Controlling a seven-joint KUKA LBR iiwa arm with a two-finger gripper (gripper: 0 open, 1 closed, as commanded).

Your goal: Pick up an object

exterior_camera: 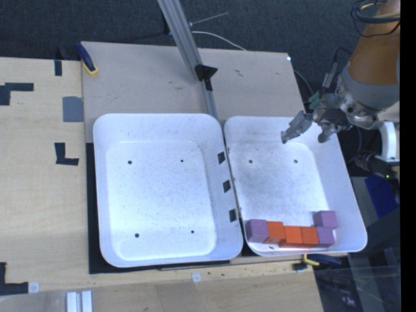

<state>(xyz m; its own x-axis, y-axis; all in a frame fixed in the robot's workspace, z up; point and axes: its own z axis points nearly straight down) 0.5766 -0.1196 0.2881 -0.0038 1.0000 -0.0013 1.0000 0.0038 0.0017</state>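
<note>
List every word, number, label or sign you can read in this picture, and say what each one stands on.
None: no readable text anywhere.
The blocks, both bins and the arm carry no lettering.
The dark tape pieces on the bench are plain shapes, not letters.

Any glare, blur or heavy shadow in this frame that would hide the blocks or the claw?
Camera view: lighting is even and soft; the white bins are bright but not blown out. The purple and orange blocks read clearly along the right bin's near wall. The claw is slightly soft and small, finger detail unclear. The dark background beyond the bench loses detail.
</note>
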